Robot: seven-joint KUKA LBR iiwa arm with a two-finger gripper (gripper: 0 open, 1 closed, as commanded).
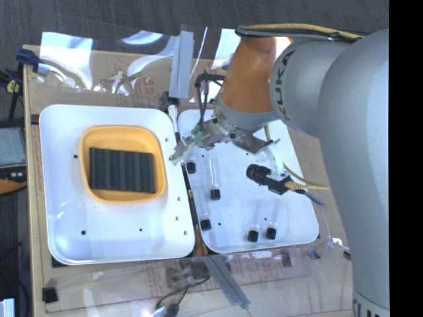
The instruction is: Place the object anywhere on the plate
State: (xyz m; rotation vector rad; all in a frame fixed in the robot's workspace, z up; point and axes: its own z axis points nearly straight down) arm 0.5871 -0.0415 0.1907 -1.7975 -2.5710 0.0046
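Two shallow white bins sit side by side on the bench, and the yellow plate (122,136) lies in the left bin (66,243), toward its far half. A dark ribbed block (125,170) lies flat on the plate, square within the rim and covering most of its floor. To the right of the plate, just past the wall where the bins meet, the gripper (192,144) hangs low under the grey and orange arm (317,84). From where I stand the wrist hides too much, so I cannot tell whether the gripper is wide or narrow, and I can see nothing held in it.

Further right of the plate, the right bin (291,223) holds several small clear vials with black caps. One vial (213,177) lies close to the gripper, a loose-looking black cap (191,167) sits nearer the plate, and a pair of vials (252,235) stands side by side well away from the plate, near the bin's front edge.
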